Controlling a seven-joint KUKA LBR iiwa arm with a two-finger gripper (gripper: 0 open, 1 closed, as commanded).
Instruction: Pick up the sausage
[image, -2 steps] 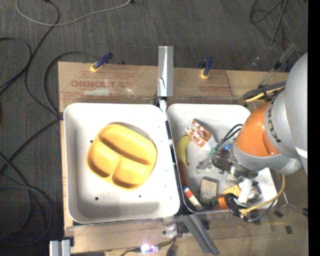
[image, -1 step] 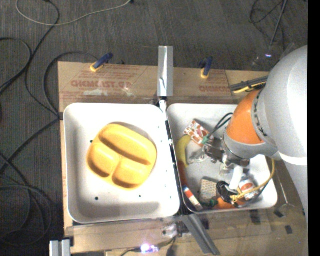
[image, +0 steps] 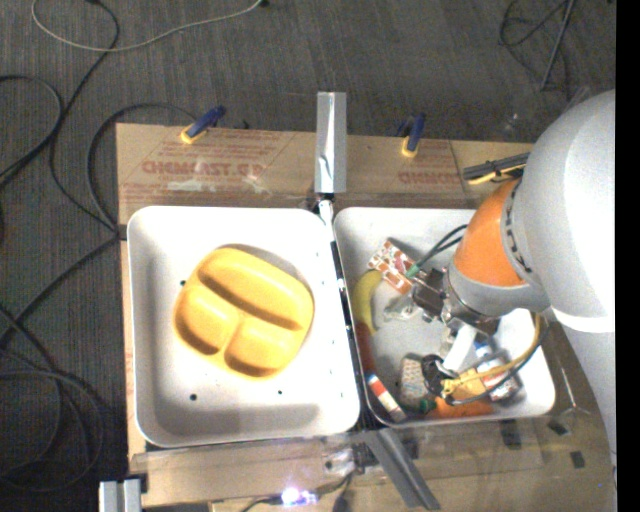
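My gripper (image: 418, 300) hangs low over the middle of the right bin (image: 540, 392), below the orange wrist band. A thin reddish-brown piece (image: 363, 352), which may be the sausage, lies along that bin's left wall, just below a yellow banana (image: 366, 298). It is left of and below the gripper, and apart from it. I see nothing held.
A red and white packet (image: 392, 262) lies at the back of the right bin. A marker (image: 384, 393), a patterned item (image: 412, 376) and an orange carrot (image: 462, 407) crowd its front. The left bin (image: 150, 400) holds a yellow sectioned plate (image: 244, 310).
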